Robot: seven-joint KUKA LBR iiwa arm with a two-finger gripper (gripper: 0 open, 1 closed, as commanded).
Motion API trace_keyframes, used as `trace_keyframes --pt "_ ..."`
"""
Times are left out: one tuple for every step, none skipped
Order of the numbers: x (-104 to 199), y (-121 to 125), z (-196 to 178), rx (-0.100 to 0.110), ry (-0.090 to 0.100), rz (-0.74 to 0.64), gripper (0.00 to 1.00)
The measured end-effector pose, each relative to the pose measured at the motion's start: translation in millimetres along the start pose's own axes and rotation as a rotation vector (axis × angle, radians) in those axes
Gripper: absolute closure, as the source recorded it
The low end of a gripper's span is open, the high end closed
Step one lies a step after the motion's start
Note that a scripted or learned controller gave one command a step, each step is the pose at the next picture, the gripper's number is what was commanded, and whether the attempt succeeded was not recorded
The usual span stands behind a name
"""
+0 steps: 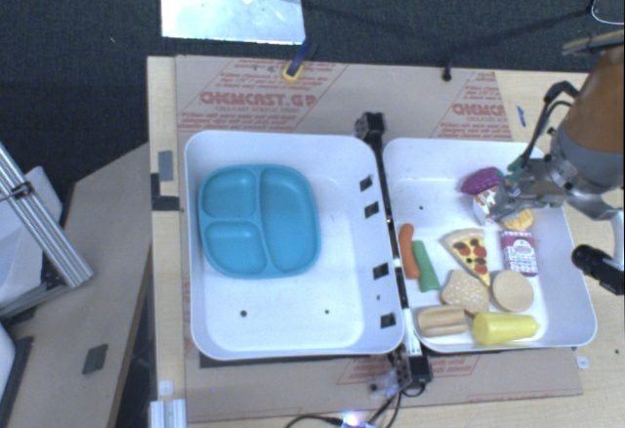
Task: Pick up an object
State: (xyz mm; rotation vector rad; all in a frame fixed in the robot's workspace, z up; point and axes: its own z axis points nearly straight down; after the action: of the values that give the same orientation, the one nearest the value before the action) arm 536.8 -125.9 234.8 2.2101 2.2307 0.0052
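While the grey arm (596, 138) with its orange band reaches in from the right, its gripper (508, 201) is lowered over the upper part of the right bin (430, 167), among the toy foods gathered there. Whether its fingers are released or clenched cannot be told, since the metal parts at the tip blur into the items beneath them; no item is seen clearly between them. A purple toy (480, 181) lies just left of the gripper, touching or nearly touching it, and a small yellow piece (520, 219) sits directly below the tip. Below that lies a red-and-white packet (519, 251), with a pizza slice (470, 253) beside it to the left. Further left, near the bin's inner wall, an orange carrot (408, 250) and a green stick (424, 265) lie side by side. Along the bin's lower edge are a cracker (465, 292), a round tan biscuit (513, 290), a tan bread roll (441, 321) and a yellow cylinder (505, 326), closely grouped. The left bin (342, 319) holds a blue divided plate (260, 220), lying flat in its upper left part. Both bins rest on a cardboard sheet (264, 94) covering the bench.
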Motion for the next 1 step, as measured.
trace_keyframes --pt "52.2 0.3 -4.8 0.001 0.001 -0.001 1.0"
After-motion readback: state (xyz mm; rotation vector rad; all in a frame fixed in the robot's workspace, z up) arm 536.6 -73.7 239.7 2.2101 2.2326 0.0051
